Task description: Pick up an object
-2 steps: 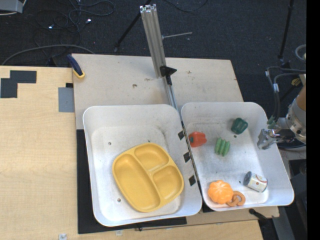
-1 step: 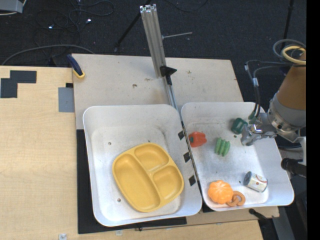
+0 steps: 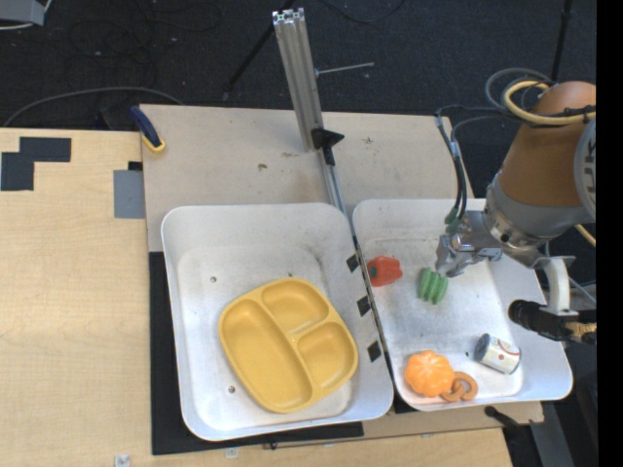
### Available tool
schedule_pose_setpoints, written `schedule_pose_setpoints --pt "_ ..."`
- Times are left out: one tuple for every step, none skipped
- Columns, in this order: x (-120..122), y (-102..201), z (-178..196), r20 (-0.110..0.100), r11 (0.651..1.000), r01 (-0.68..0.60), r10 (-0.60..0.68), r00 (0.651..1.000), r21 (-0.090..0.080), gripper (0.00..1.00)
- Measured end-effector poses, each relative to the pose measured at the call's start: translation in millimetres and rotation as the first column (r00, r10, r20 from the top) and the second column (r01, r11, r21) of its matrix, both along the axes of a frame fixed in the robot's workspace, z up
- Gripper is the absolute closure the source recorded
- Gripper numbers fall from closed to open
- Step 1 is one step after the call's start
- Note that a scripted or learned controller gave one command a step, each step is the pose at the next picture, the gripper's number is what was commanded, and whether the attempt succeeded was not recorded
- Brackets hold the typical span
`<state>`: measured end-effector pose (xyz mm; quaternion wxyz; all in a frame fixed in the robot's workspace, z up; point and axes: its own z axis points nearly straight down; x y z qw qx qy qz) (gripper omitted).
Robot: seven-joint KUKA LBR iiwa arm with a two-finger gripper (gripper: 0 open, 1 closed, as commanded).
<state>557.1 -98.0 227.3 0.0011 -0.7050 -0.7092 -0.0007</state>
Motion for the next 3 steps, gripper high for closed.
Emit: schedule_pose_setpoints --pt "-1 54 -11 -0.003 1.0 0.001 -0.001 1.0 0.0 1.0" --pt "6 110 -8 -0.002 1.0 0.0 0.0 1.0 0.0 1.0" --pt "-5 153 -7 -0.004 1.0 0.001 -0.001 1.0 -0.001 1.0"
